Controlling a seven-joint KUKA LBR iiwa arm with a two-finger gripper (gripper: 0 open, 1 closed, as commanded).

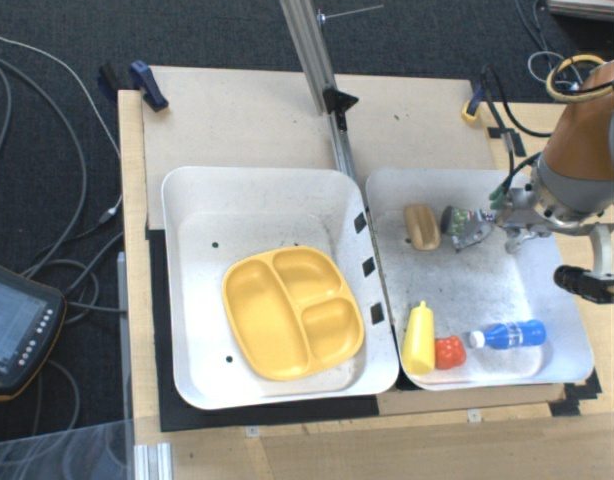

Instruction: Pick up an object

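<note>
In the right bin (547, 268) lie a tan bread-like piece (421, 227), a yellow bottle (419, 337), a small red object (449, 352) and a blue bottle with a white cap (508, 336). My gripper (466, 226) reaches in from the right, low over the far part of that bin, just right of the tan piece. Its fingertips point left, about a finger's width from the tan piece. The three other objects sit along the bin's near edge, well below the gripper.
The left bin (187, 218) holds a yellow divided plate (292, 311). A metal pole (307, 38) rises from between the bins at the back. Blue clamps (147, 83) sit on the bench corners, and cables (572, 73) lie at the right.
</note>
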